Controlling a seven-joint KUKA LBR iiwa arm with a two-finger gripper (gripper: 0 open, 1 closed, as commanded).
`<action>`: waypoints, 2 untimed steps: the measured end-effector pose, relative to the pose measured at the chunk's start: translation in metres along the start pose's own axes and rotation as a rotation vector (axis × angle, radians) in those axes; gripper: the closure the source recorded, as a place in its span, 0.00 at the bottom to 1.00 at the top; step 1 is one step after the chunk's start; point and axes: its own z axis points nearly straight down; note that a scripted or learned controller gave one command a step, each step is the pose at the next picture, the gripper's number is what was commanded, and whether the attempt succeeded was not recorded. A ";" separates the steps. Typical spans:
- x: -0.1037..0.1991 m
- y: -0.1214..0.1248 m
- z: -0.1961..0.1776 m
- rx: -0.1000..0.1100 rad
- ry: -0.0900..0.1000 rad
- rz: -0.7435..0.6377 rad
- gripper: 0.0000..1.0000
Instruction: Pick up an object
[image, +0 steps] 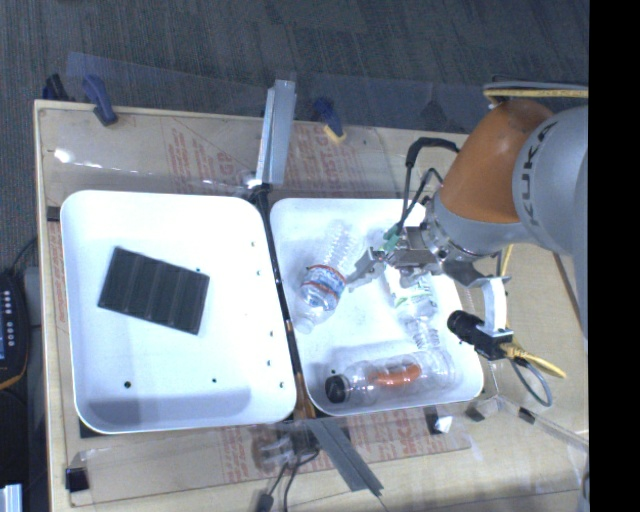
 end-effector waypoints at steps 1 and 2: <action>0.016 0.039 0.095 0.001 -0.001 0.002 0.00; 0.039 0.038 0.123 -0.010 -0.011 -0.269 0.00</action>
